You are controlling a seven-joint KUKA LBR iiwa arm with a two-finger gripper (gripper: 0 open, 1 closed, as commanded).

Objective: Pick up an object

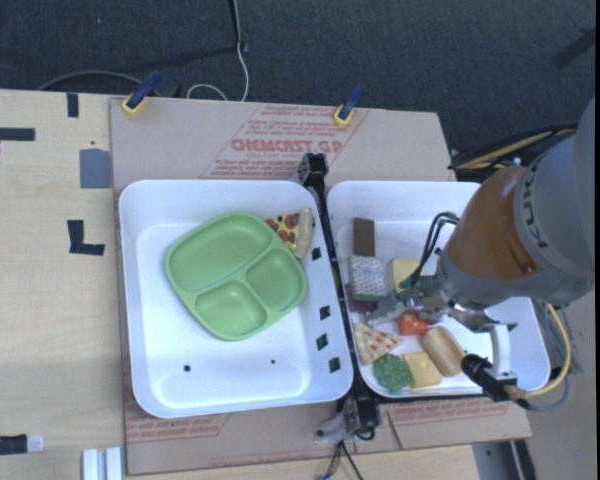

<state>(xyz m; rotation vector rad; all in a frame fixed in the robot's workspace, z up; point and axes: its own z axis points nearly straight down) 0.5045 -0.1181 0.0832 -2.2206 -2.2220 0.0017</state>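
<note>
The right bin [400, 196] holds several toy foods. A brown block [363, 235] lies at the back, with a grey-purple packet [368, 278] and a yellow piece [405, 271] in front of it. Nearer the front are a red piece [412, 322], a checked cracker [375, 343], a green broccoli [391, 371], a yellow chunk [423, 371] and a tan roll [443, 348]. My gripper [423, 301] is low in this bin, just above the red piece and beside the yellow piece. The wrist hides its tip.
The left bin [150, 358] holds a green divided plate [236, 275], with a pizza slice [293, 228] at the plate's back right corner. A black divider [325, 268] runs between the bins. The grey and orange arm [500, 233] covers the right bin's right side.
</note>
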